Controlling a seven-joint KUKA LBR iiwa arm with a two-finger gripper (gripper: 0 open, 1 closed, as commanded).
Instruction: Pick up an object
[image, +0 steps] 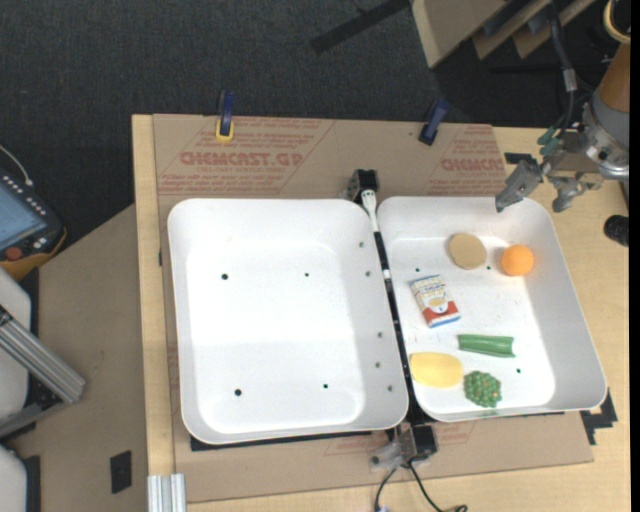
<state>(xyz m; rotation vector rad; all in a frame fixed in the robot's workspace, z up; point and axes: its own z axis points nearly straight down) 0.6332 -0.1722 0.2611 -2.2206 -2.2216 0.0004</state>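
Note:
The right bin (570, 330) holds several small items: a tan round bun (466, 251), an orange ball (516, 261), a small red and white carton (434, 300), a green bean pod (486, 345), a yellow lemon-shaped piece (436, 370) and a green bumpy broccoli-like piece (482, 389). My gripper (541, 190) hangs above the far right corner of that bin, its two grey fingers spread apart with nothing between them. It stands up and to the right of the bun and the orange ball.
The left bin (270, 320) lies beside the right one, on a brown cardboard sheet (300, 150) held by a yellow clamp (226, 118) and a blue clamp (434, 121). Black clips sit at the bins' shared edge, far (364, 184) and near (418, 442).

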